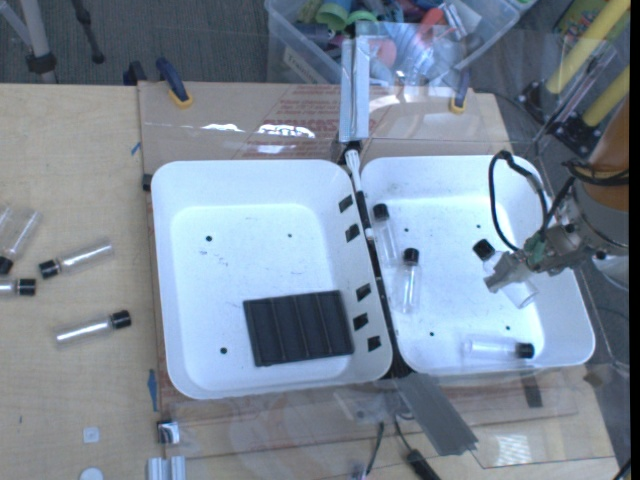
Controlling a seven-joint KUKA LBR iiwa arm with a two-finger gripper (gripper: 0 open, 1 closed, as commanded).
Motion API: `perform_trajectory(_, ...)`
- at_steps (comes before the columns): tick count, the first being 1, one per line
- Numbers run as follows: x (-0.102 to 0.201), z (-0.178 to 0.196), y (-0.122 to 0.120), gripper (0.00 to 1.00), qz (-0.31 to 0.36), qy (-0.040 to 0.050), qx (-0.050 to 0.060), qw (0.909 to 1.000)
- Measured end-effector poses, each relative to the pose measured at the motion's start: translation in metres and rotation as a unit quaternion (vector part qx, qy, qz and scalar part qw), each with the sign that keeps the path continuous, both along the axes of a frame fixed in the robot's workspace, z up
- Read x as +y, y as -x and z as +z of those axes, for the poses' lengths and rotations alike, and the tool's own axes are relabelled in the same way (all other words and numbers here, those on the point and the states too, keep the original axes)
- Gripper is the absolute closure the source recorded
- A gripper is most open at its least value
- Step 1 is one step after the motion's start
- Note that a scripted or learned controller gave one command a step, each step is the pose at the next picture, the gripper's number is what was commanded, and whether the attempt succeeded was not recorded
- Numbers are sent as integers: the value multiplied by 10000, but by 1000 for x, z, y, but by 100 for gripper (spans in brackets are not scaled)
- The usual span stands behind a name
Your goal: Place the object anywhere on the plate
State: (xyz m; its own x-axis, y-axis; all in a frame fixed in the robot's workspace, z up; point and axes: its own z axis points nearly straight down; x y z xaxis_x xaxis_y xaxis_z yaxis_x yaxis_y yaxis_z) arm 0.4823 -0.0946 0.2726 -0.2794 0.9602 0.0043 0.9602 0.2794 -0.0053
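The plate (298,328) is a black ridged slab lying flat in the front part of the left bin (200,198). Several clear vials with black caps lie in the right bin (450,183): one (381,226) by the divider, one (409,280) near the middle and one (495,348) at the front. A further vial (485,252) lies at the right, its black cap pointing up-left and its clear body running under my gripper (505,274). The gripper hangs low over this vial, far right of the plate.
A black cable (500,203) loops over the right bin beside the wrist. More vials (85,256) lie loose on the wooden bench left of the bins. A clear tub of coloured toys (400,18) stands behind the bins.
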Motion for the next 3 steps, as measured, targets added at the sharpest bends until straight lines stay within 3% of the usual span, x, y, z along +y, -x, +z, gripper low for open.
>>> perform_trajectory(1, 30, -33, 4, 100, 699, -2, 0, 9976)
perform_trajectory(2, 59, 52, -105, 100, 288, 16, -41, 9996)
perform_trajectory(3, 81, -25, -103, 100, 766, 7, -16, 9971)
